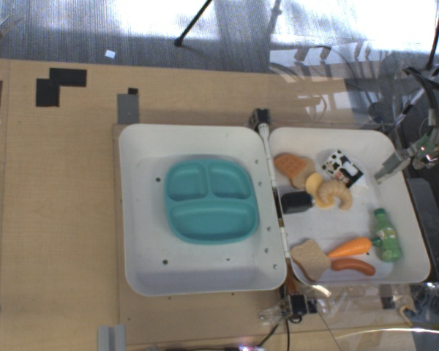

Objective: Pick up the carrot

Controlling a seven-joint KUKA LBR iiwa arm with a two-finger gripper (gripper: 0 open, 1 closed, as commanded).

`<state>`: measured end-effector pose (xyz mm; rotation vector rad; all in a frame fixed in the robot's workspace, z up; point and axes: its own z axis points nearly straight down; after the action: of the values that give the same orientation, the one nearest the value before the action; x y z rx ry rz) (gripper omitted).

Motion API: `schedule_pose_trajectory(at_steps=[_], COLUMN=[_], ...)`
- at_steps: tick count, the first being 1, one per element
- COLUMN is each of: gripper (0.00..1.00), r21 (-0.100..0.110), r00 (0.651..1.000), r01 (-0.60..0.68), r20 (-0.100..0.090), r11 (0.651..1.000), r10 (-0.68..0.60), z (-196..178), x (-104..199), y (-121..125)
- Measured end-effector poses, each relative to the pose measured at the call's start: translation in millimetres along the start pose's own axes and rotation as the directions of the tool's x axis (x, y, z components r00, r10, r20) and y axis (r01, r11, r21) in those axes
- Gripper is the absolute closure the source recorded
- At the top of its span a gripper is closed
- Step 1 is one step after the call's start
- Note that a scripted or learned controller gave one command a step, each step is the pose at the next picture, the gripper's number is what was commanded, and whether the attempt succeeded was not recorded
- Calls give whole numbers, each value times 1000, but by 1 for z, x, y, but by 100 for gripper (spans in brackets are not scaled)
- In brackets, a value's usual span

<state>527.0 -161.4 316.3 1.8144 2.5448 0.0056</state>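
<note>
The wooden bench (pixel 58 218) is pale, with a smooth light grain, and it carries two shallow white bins with rounded corners, side by side and touching along a thin metal strip. The left bin (pixel 143 269) looks like smooth matte plastic. In its middle lies a teal divided plate (pixel 211 199), rounded and glossy, with two small compartments at the far side and one long compartment at the near side.

The right bin (pixel 413 265) holds several toy foods. Near the far left corner lies a brown piece that looks like a bread roll (pixel 293 168). Beside it, to the right, is a small carton with black and white cow patches (pixel 342 169). Just in front of the carton lies a pale yellow croissant (pixel 331 194), curved and matte, and a small black block (pixel 296 202) touches its left side. At the right wall a green bottle (pixel 386 235) lies tilted. The carrot (pixel 350 248) is orange, tapered and smooth; it lies in the near part of this bin, between a toast slice (pixel 310 259) on its left and the green bottle on its right. A red-brown sausage (pixel 353 267) lies just in front of the carrot.

The gripper (pixel 389 168) shows at the right edge as a grey metal finger above the bin's far right rim, well apart from the carrot. I cannot tell how the claw stands, spread or pressed together; nothing is seen held in it.
</note>
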Motion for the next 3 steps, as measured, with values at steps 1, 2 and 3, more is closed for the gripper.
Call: schedule_pose_trajectory(at_steps=[1, 2, 3], gripper=[0, 0, 0], r21=[10, 15, -1], r00=[996, 999, 933], r01=[90, 49, 361], r20=[-10, -16, -8], r11=[996, 999, 933], r10=[-90, -49, -361], z=[84, 187, 226], x=[9, 41, 28], y=[-40, -27, -31])
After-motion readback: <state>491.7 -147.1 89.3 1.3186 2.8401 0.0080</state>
